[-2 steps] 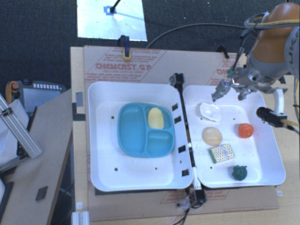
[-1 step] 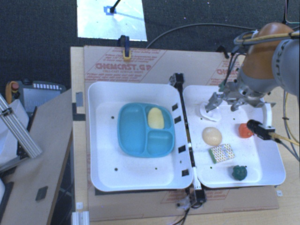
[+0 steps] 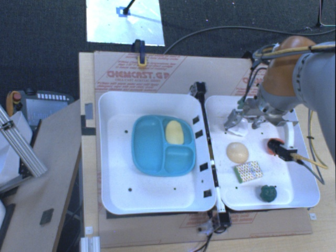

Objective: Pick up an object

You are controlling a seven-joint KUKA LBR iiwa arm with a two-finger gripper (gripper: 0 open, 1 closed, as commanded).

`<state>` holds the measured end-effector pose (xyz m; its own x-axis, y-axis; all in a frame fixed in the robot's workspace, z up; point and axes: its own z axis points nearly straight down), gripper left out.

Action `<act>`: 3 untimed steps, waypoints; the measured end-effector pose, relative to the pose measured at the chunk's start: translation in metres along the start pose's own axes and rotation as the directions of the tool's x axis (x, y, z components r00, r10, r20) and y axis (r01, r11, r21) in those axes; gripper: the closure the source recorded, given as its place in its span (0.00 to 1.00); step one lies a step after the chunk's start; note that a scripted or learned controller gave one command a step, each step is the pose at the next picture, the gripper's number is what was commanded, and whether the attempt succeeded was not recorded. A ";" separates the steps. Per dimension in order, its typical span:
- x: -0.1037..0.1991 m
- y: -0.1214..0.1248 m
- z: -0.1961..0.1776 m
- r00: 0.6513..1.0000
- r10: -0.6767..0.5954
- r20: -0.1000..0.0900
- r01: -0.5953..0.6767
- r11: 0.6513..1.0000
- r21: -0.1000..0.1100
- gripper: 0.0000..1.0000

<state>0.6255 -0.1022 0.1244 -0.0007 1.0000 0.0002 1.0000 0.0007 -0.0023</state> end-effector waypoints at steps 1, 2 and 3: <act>0.000 0.002 -0.014 1.000 0.001 0.001 -0.001 1.000 -0.007 1.00; -0.003 0.000 -0.078 1.000 -0.001 0.002 0.001 1.000 -0.011 1.00; -0.003 0.002 -0.115 1.000 -0.003 0.001 0.003 1.000 -0.008 1.00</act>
